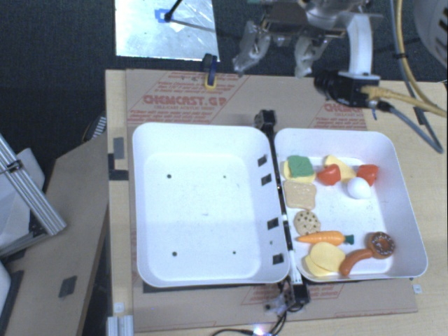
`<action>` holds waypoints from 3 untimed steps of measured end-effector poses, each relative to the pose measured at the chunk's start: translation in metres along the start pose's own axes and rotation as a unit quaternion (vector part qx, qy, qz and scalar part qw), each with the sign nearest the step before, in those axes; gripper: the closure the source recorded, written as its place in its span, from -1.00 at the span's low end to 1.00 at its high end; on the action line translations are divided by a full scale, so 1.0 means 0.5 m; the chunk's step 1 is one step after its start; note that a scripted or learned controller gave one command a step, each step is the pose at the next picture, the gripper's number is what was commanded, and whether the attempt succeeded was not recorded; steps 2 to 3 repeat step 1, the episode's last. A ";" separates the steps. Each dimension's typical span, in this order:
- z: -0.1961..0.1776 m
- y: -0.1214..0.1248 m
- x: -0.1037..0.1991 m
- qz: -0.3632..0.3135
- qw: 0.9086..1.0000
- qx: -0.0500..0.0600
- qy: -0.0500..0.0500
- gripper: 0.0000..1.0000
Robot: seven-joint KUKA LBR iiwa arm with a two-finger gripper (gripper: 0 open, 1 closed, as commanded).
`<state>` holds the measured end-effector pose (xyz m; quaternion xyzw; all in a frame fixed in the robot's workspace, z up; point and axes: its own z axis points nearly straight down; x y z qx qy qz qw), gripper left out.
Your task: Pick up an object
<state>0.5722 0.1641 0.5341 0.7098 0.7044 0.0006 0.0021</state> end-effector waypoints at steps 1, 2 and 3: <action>0.087 0.200 -0.036 -0.002 1.000 0.001 0.000 -1.00; 0.087 0.200 -0.036 -0.002 1.000 0.001 0.000 -1.00; 0.087 0.200 -0.036 -0.002 1.000 0.001 0.000 -1.00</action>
